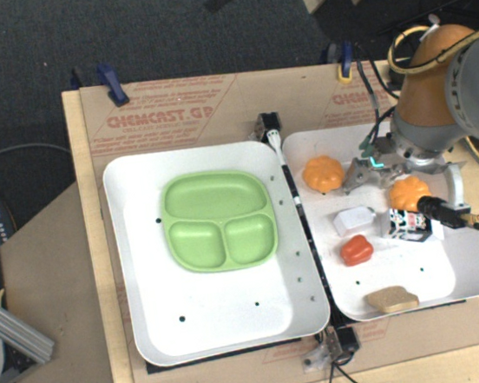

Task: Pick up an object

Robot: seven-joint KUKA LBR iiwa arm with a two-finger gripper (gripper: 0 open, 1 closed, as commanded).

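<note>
Your gripper (374,165) is hovering low over the far end of the right bin (461,275), and you cannot tell whether it is wide or narrow. It is sitting between an orange ball (323,173) on its left and an orange lump (408,192) on its near right, so it is likely lining up on one of them. A red block (357,250) is lying nearer.

left bin (133,244) white | plate (219,220) pale green | right bin (459,262) white | lump (323,173) orange | second lump (408,192) orange | block (354,217) white | piece (357,250) red | slab (392,299) tan | table (168,112) brown, red lettering | arm (477,98) grey, orange band
</note>
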